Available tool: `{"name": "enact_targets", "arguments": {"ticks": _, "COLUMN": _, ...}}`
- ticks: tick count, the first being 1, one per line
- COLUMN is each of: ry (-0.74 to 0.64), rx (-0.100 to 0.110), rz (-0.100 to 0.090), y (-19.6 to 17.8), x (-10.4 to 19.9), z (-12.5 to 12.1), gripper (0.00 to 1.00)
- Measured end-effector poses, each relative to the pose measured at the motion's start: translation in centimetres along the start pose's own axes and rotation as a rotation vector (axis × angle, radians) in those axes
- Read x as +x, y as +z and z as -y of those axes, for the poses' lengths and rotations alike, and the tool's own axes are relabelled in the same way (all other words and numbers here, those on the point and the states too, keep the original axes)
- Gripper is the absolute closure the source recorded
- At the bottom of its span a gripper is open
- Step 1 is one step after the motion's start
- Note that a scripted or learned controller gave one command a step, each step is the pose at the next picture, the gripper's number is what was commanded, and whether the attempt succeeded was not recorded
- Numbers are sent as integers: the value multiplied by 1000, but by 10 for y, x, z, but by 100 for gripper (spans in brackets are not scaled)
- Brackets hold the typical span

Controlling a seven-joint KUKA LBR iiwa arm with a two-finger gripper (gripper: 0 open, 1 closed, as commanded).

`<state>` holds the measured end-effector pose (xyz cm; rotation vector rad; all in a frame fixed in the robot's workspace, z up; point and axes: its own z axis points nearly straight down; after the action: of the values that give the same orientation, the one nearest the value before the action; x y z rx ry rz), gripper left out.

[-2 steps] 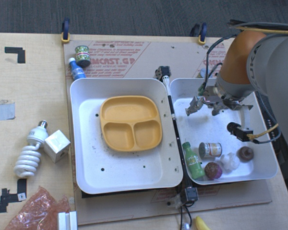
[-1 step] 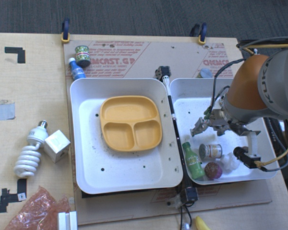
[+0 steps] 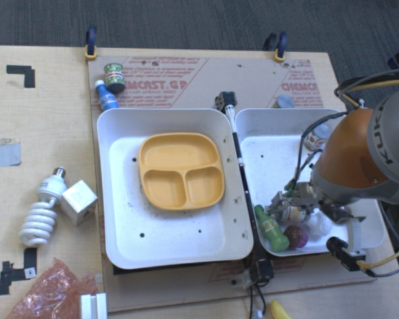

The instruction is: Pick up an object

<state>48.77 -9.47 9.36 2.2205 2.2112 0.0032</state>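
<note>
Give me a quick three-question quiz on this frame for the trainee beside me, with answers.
1. True or false: the yellow divided tray lies in the right bin.
2. Which object lies nearest the right bin's front-left corner: A) green bottle, B) spiral light bulb, C) white cube?
3. Fill in: the arm's hand is over the ____ bin.

Key: 1. False; it lies in the left bin. 2. A. 3. Right.
</note>
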Motion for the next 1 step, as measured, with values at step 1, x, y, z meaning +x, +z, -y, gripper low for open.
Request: {"name": "enact_targets", "arguments": {"ticks": 1, "ry": 1, "rx": -2, "rz": -1, "y": -10, "x": 0, "z": -2, "gripper": 100}}
